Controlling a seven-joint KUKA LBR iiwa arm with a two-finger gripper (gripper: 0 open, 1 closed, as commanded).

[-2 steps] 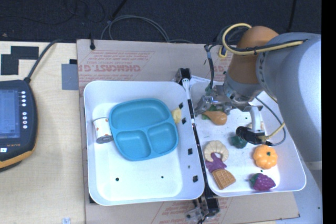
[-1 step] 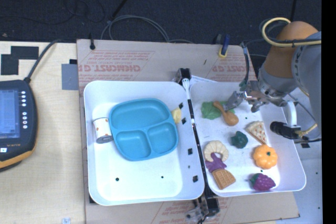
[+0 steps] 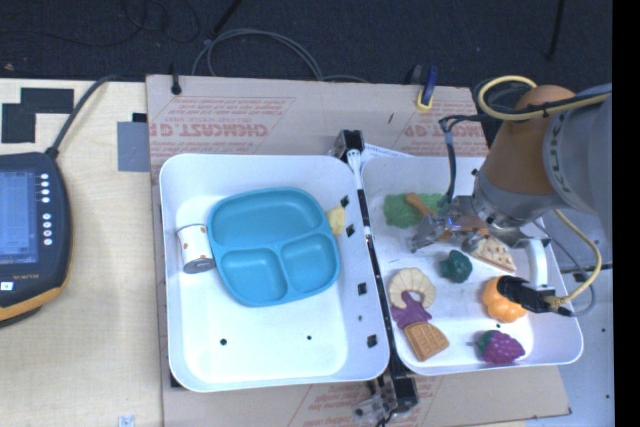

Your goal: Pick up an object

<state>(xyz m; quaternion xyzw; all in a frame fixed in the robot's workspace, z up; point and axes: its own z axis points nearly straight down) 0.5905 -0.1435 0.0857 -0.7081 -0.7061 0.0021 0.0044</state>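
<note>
Low in the right bin [image 3: 560, 350], the gripper [image 3: 440, 233] sits near a green toy [image 3: 403, 209]; whether it is open, I cannot tell.

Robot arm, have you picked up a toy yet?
Not yet. Done: the gripper is down in the right bin, among the toys. In hand: nothing I can see. Left: grab one, perhaps the dark green toy beside it, and lift.

Glossy plastic blue tray [image 3: 275, 245], white bins [image 3: 255, 355]
</note>
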